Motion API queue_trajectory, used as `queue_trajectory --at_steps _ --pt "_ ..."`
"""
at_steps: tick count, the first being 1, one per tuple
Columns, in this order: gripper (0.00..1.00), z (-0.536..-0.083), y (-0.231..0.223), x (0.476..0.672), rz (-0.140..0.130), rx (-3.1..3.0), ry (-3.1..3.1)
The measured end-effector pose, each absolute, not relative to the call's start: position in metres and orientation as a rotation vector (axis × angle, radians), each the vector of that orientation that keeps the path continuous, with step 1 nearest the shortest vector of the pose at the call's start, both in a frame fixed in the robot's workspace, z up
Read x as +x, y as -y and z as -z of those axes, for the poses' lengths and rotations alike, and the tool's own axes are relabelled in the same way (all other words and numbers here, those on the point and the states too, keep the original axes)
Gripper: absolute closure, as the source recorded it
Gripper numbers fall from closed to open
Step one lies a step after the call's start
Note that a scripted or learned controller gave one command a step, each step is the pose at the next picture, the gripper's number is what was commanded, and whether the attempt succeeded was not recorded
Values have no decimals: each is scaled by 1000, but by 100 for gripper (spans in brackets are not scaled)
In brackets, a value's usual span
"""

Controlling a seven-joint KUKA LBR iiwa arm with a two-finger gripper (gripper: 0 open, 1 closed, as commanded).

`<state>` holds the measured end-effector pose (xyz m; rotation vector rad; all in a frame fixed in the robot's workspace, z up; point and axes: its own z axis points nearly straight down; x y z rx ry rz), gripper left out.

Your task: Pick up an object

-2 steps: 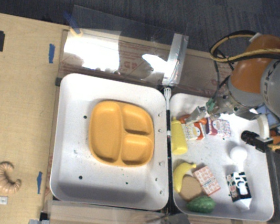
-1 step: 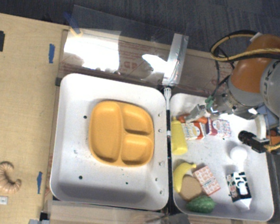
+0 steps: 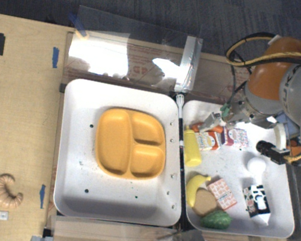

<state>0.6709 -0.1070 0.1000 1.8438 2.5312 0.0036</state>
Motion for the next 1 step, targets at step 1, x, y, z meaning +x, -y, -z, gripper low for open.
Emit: queue_trajectory --at_steps 1 --pt "0 -100 106 671 -1 1839 -2533"
